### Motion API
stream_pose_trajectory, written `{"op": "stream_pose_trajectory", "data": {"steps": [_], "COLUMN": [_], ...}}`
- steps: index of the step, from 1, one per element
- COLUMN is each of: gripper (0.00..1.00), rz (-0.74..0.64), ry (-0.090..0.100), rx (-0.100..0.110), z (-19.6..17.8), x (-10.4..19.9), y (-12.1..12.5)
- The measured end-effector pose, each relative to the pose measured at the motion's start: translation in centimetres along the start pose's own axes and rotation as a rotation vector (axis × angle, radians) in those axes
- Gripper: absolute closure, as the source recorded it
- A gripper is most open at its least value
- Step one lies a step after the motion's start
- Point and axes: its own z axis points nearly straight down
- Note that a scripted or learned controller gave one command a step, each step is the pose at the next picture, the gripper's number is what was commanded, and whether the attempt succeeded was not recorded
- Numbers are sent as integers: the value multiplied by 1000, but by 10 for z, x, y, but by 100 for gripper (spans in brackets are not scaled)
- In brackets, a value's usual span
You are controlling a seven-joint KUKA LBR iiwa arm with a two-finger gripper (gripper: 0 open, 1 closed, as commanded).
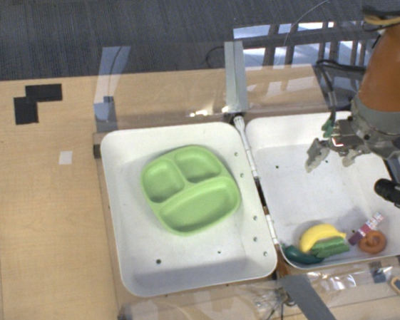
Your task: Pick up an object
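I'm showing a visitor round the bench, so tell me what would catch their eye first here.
The big green divided plate lying in the left bin stands out first. Next comes the arm's orange band at the right, with the gripper hanging open above the right bin. Last, a small heap in that bin's near corner: a yellow banana on something green, with a brown ring-shaped toy beside them.
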Motion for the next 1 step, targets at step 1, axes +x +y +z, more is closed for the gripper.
{"op": "stream_pose_trajectory", "data": {"steps": [1], "gripper": [0], "rz": [28], "ry": [-1], "rx": [-2], "z": [-3], "x": [-26], "y": [24]}}
